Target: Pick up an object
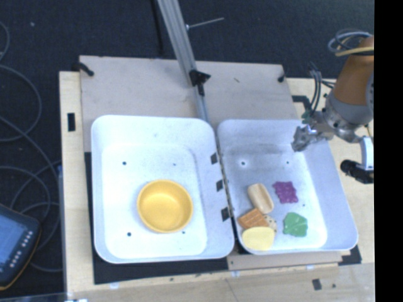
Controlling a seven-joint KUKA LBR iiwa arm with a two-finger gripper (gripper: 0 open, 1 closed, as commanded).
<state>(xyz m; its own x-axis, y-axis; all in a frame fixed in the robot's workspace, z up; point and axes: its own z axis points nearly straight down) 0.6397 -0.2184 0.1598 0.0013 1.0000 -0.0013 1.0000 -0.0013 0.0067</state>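
The right bin [252, 143] holds a tan bread-like piece [260, 197], a purple lumpy piece [286, 192], a green piece [295, 224], a brown waffle-like piece [254, 219] and a pale yellow piece [259, 238], all bunched at its near end. A yellow bowl [165, 206] sits in the left bin [119, 143]. My gripper [302, 139] hangs over the far right edge of the right bin, well away from the pieces, with nothing seen in it.
A slanted metal pole [179, 33] rises from behind the bins at the middle. Bare bench board [239, 93] lies behind both bins. A tablet-like device [12, 241] lies on the floor at the lower left.
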